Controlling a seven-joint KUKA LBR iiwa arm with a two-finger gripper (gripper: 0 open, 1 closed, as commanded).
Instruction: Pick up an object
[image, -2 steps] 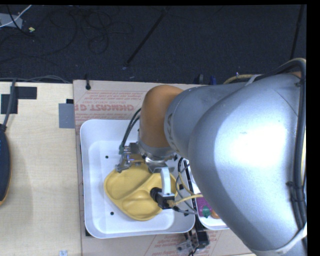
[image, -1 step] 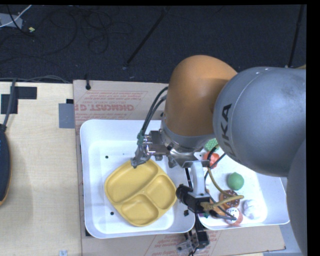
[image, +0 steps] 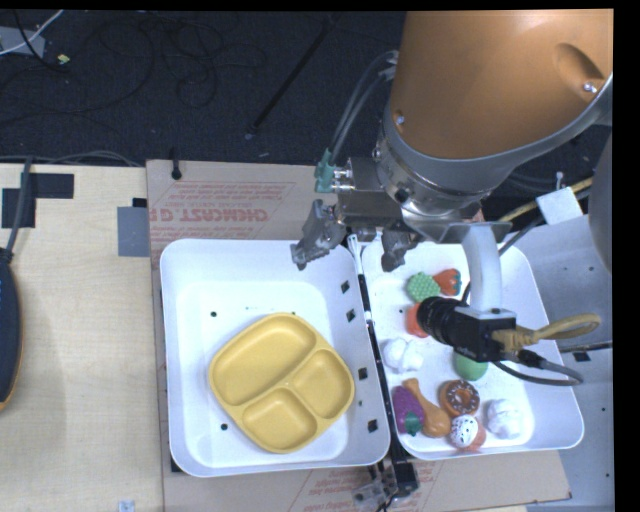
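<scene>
We hover the gripper (image: 352, 243), jaws wide and holding nothing, over the bin divider, toys (image: 450, 405) below.

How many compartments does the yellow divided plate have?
3: the yellow divided plate in the left bin has one large compartment at upper left, one at right, one at the near edge.

Tray (image: 280, 381) in left bin (image: 190, 300), toys (image: 450, 400) right.
</scene>
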